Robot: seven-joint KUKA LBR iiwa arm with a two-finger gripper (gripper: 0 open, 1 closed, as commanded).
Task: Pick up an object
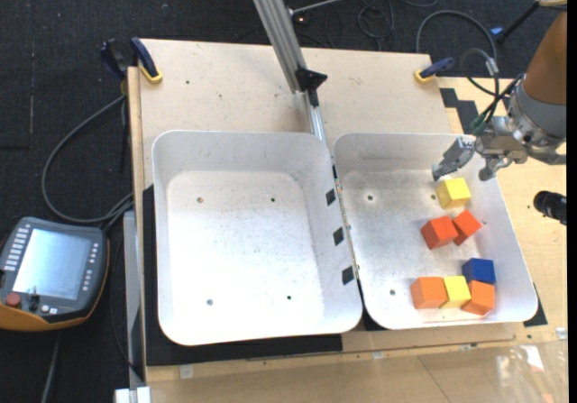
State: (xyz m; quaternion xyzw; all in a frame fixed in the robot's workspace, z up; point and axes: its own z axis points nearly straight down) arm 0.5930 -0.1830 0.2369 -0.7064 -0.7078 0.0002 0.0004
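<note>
Gripper (pixel 470 160) poised over the right bin (pixel 388 167), fingers spread apart with nothing between them; yellow cube (pixel 453 191) just below and slightly left of the fingertips in the camera view, near the bin's far right wall; roughly square, so no long axis to favour; orange blocks (pixel 449 230) close beyond it; height of fingertips above the cube hard to judge; wrist and arm cut off at the frame's right.

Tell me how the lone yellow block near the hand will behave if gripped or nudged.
The yellow block looks rigid with flat faces, so it will probably slide, not roll. It seems small and light, so a nudge from the hand could skid it toward the orange blocks.
</note>
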